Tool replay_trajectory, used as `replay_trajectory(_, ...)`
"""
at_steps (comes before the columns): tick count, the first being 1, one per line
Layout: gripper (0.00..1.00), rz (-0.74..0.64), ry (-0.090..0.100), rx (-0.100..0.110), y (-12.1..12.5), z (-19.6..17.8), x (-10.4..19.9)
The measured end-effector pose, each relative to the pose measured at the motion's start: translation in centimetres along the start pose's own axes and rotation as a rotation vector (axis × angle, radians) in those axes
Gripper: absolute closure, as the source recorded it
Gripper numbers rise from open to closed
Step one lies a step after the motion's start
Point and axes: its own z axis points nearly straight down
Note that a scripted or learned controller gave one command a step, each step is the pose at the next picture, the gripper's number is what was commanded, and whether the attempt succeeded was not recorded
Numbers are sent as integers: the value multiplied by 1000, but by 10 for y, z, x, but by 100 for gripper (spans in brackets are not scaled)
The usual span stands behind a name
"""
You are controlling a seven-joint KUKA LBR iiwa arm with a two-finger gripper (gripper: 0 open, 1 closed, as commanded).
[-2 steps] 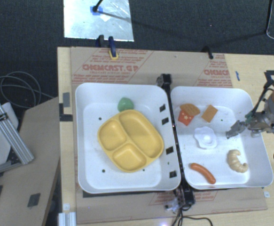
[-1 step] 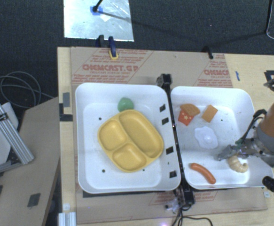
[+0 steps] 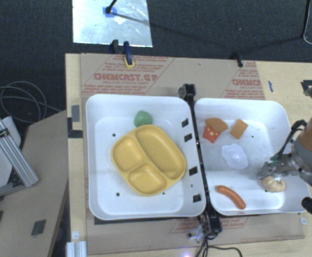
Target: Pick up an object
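My tool [image 3: 273, 171] hangs just over the beige lump [image 3: 274, 184] in the right bin [image 3: 252, 107] — nothing lifted yet, and its grip I cannot tell.

The two white plastic bins [image 3: 99, 143] look smooth and slightly glossy; the yellow divided plastic tray [image 3: 148, 159] looks matt; the brown cardboard-like desk [image 3: 161, 74] sheet looks dull.
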Motion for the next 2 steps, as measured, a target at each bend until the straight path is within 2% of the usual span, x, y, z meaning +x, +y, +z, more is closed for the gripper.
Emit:
replay_trajectory(1, 100, -13, 0, -13, 132, -62, 58)
replay_trajectory(2, 100, -11, 5, 1, 107, -91, 146)
